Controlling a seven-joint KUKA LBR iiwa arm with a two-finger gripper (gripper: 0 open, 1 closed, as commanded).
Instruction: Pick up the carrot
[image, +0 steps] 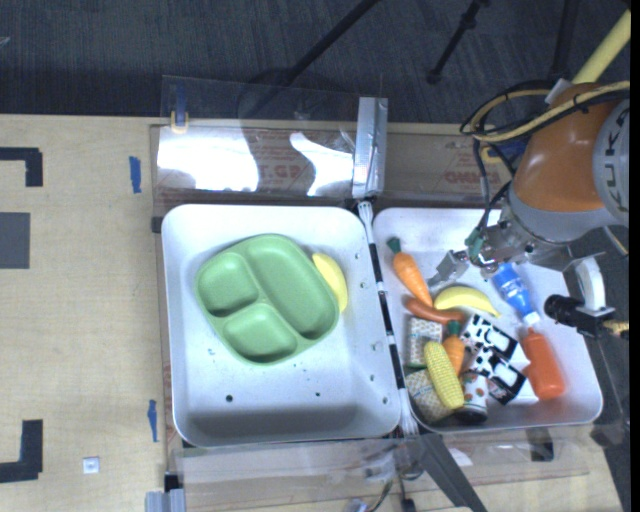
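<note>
Two white bins sit side by side on a wooden surface. The carrot (411, 278) lies in the right bin (580, 405), near its upper left corner, long axis running from 11 o'clock, green top, to 5 o'clock. The robot's hand (462, 260) hovers just beside it at about 2 o'clock, holding nothing; how far open it is cannot be told. A banana (466, 298) lies just below the hand.

Our bench and its two bins

We see a pale wooden bench (80, 300) bearing two white bins (190, 400) (585, 400) side by side.
</note>
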